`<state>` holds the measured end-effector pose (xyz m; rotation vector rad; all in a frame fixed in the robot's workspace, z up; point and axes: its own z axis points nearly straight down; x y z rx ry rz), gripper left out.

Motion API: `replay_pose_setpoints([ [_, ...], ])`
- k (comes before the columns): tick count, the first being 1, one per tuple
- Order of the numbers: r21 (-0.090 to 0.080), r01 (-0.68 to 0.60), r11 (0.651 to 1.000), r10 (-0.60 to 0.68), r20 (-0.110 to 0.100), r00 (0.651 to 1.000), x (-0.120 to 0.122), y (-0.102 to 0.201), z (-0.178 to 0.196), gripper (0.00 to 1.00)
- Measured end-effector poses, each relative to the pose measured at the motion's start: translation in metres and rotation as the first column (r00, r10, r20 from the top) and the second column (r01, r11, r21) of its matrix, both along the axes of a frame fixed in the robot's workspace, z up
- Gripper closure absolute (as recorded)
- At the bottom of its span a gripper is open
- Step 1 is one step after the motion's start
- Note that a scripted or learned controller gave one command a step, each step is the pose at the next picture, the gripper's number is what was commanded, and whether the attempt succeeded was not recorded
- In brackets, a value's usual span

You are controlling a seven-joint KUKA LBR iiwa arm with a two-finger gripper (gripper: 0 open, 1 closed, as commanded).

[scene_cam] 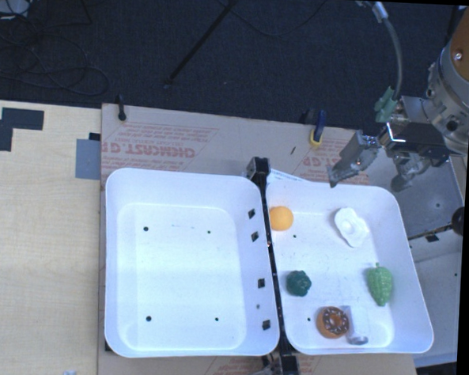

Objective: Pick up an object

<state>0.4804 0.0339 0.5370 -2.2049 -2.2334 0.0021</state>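
Note:
The right bin (419,301) holds several small objects: an orange ball (281,218) near its left wall, a white lumpy piece (351,227), a light green leafy piece (380,284), a dark green lump (297,283) and a brown donut (333,322) near the front. My gripper (364,184) hangs above the far rim of the right bin, up and right of the orange ball and just behind the white piece. Its fingers (348,162) are spread open with nothing between them.
The left bin (108,238) lies beside the right one, with a black divider strip (263,256) between them. Both rest on a cardboard sheet (182,144). A small grey item (358,338) lies next to the donut. A yellow clip (317,136) stands behind the bins.

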Motion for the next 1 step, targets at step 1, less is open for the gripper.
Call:
replay_pose_setpoints([
  [1, -0.001, 0.004, 1.000, -0.004, 0.000, 1.000, -0.0049, 0.0715, 0.0000, 0.00],
])
